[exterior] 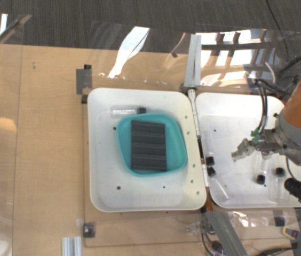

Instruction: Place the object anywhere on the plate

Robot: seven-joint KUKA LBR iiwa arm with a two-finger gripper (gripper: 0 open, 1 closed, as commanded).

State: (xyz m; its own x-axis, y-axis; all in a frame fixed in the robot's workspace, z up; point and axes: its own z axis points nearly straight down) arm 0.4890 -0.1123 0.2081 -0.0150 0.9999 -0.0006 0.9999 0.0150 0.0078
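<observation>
A dark grey ribbed rectangular object (149, 145) lay flat on one teal plate (178, 145), which sat near the middle of the left bin (100, 143), a small clear tube (126, 111) lying by that bin's far edge. Two white bins rested side by side on a pale wooden bench (33, 143) before a dark carpeted floor (113, 4). Over the right bin (222, 116), near its right edge, hung the gripper (270, 167); whether its fingers were open or closed could not be told.

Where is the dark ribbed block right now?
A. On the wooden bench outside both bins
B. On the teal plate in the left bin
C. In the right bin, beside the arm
B: the dark ribbed block lies flat on the teal plate, inside the left bin.
</observation>
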